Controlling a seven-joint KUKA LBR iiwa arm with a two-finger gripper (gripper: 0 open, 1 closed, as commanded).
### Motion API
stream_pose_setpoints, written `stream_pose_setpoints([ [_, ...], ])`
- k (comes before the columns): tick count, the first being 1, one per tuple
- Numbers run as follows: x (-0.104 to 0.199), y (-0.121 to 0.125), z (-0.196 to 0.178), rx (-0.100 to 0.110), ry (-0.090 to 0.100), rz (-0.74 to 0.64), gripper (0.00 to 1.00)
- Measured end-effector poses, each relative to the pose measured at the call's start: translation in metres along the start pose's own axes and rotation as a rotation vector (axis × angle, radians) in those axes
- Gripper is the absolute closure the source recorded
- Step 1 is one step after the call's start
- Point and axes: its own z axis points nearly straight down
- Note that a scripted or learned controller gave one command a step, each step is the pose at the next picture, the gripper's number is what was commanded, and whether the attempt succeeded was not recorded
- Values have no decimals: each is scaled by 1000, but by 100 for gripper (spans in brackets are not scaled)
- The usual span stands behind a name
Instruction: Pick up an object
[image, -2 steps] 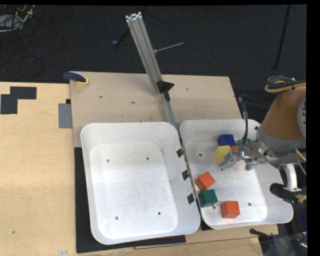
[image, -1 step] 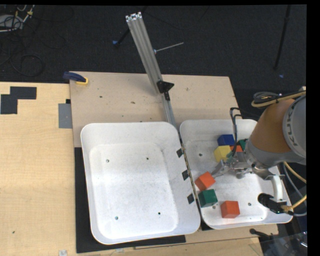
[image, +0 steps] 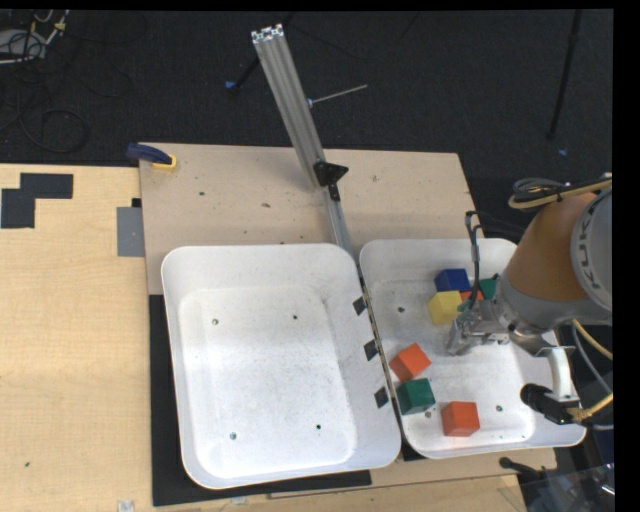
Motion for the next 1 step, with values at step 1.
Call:
stream_pose_setpoints([
  [1,9,-3,-52,-4,-2,-11,100],
])
